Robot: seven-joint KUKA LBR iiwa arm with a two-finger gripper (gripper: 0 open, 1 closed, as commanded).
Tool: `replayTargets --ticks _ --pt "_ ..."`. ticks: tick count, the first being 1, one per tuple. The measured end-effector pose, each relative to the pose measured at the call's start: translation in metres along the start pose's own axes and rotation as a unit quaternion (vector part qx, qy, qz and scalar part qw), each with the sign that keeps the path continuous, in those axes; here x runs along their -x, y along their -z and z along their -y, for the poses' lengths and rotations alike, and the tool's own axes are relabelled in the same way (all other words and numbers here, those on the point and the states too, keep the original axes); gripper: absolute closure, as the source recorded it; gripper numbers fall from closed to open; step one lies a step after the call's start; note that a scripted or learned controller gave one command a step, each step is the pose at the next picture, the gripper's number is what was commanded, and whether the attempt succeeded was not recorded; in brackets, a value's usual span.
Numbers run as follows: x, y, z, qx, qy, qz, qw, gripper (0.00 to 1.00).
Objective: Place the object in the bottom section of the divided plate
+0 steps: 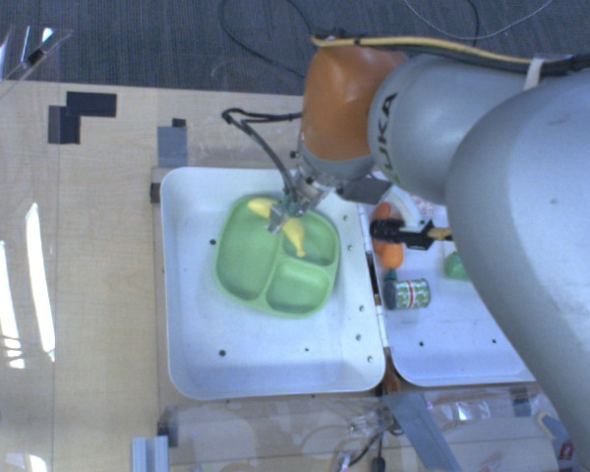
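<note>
Two white bins sit on the bench, and in the left bin (206,362) the gripper (287,214) pinches a yellow banana (295,236) above the green divided plate (246,264), near its top edge, so releasing here risks the wrong section.

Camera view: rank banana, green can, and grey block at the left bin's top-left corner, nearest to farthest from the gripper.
1. Banana: right at the gripper, over the green plate in the left bin.
2. Green can: in the right bin, lower right of the gripper.
3. Grey block: on the bench beyond the left bin's top-left corner, up and left.
</note>
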State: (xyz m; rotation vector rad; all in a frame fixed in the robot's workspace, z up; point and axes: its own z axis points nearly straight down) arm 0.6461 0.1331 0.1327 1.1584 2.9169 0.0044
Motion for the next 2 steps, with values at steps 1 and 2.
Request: replayTargets --ticks 1,2 --pt "-0.0625 0.0452 -0.0262 0.002 0.065 0.001 0.9979 1.00" --pt "-0.0622 0.0452 -0.0260 0.002 0.064 0.001 0.9979 0.00"
